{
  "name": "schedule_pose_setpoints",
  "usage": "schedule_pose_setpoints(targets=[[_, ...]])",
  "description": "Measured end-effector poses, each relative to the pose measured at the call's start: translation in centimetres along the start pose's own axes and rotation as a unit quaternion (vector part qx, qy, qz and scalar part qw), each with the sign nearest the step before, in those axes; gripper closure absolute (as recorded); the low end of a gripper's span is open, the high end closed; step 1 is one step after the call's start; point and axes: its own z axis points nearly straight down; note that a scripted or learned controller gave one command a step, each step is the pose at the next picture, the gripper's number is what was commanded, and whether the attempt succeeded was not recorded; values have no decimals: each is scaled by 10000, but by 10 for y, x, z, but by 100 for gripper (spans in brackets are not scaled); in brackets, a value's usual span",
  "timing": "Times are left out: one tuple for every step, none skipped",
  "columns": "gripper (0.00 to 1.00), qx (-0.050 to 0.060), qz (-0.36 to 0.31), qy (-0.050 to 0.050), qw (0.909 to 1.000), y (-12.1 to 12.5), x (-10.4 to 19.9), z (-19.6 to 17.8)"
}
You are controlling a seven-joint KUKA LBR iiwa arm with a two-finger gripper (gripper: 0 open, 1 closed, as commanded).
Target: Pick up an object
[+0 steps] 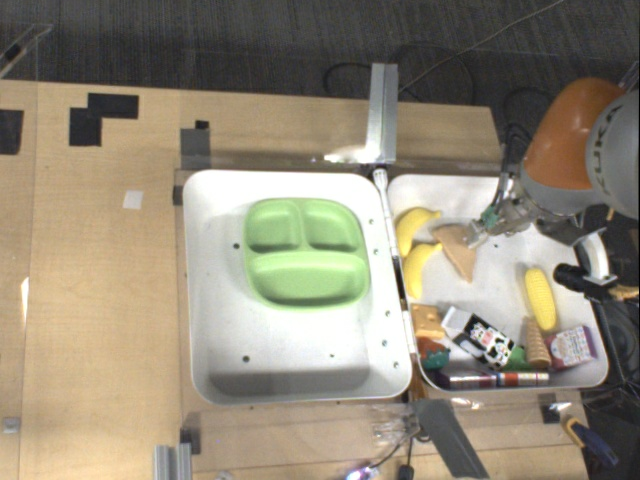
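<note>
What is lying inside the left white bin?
The left white bin holds a green divided tray, lying flat. Whatever lies beneath the tray is covered.

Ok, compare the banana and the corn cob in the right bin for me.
The banana is curved; the corn is a straight stub. The banana lies at the bin's left wall, beside a tan wedge; the corn lies apart, toward the right side. The banana looks smooth and plain, while the corn looks paler and bumpy. Both are yellow and lie flat in the right bin.

Green tray (305,251), yellow bananas (416,243) (white bins (215,358)).
</note>
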Motion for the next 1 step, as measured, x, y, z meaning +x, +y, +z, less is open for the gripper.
schedule_pose_setpoints(targets=[[100,-99,-134,-87,9998,-3,32,4]])
